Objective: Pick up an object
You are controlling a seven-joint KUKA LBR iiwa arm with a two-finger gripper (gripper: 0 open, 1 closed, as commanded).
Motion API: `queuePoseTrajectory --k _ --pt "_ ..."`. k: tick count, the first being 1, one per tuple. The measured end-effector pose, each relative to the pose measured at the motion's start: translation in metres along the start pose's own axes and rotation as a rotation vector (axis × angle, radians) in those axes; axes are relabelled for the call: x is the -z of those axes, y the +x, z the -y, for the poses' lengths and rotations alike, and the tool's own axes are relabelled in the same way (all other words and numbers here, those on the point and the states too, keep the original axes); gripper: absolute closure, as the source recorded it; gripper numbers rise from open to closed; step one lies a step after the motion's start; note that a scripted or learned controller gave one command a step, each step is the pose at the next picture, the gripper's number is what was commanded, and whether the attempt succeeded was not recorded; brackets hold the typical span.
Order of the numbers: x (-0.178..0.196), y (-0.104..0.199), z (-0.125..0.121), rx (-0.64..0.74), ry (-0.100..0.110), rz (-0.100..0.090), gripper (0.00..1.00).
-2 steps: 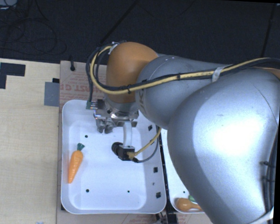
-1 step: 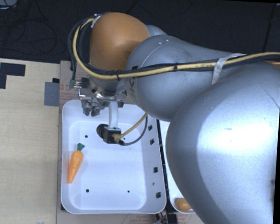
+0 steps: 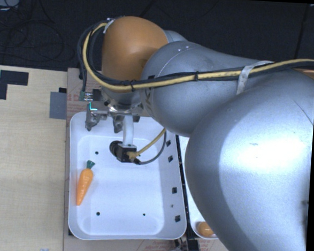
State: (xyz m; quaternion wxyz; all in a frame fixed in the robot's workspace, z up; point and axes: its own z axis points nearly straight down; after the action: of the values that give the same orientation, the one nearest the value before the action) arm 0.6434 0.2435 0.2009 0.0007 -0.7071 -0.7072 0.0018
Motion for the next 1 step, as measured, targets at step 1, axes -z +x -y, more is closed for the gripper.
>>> queuePoseTrajectory --k 1 --pt "0.2242 -0.0014 -0.001 0.001 -0.018 -0.006 0.0"
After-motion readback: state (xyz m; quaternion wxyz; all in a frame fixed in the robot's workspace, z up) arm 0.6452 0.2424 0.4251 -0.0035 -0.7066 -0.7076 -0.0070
